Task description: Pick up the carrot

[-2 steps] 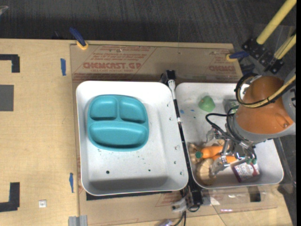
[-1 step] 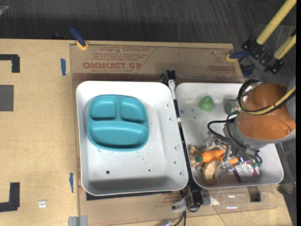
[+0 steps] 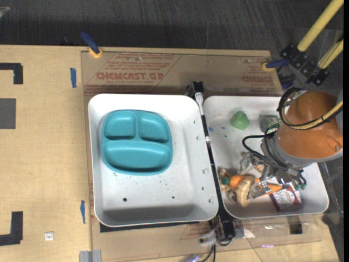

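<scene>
The carrot (image 3: 237, 180) is a small orange piece lying in the right bin (image 3: 218, 111), near its front left, among a cluster of other items. The arm, with its orange band (image 3: 310, 125), hangs over the right half of that bin. My gripper (image 3: 260, 171) is low in the bin, just to the right of the carrot and close over the cluster. The wrist and cables hide much of the gripper, and I see nothing plainly held in it.
A beige item (image 3: 244, 190) lies right in front of the carrot, and a brownish one (image 3: 223, 174) is on its left. A purple-and-white packet (image 3: 284, 197) sits front right; a green piece (image 3: 239, 120) lies further back. The left bin (image 3: 185, 162) holds a teal divided plate (image 3: 136, 142).
</scene>
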Robot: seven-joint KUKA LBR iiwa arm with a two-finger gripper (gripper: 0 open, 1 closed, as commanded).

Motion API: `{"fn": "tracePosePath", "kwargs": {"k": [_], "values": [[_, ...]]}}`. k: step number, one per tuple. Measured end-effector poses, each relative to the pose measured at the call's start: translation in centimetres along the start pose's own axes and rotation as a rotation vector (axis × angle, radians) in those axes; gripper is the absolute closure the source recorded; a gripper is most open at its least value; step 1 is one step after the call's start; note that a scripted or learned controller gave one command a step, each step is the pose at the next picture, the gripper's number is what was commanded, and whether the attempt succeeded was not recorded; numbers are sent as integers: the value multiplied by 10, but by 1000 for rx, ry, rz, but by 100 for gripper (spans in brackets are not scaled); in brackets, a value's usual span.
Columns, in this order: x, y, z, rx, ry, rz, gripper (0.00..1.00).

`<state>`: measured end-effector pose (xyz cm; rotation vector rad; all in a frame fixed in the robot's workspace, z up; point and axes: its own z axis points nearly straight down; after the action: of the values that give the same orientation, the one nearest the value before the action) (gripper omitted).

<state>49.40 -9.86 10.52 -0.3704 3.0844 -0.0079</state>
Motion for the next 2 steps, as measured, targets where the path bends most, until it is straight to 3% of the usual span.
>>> {"fn": "tracePosePath", "kwargs": {"k": [2], "values": [[-1, 0, 9, 5, 10, 218, 100]]}}
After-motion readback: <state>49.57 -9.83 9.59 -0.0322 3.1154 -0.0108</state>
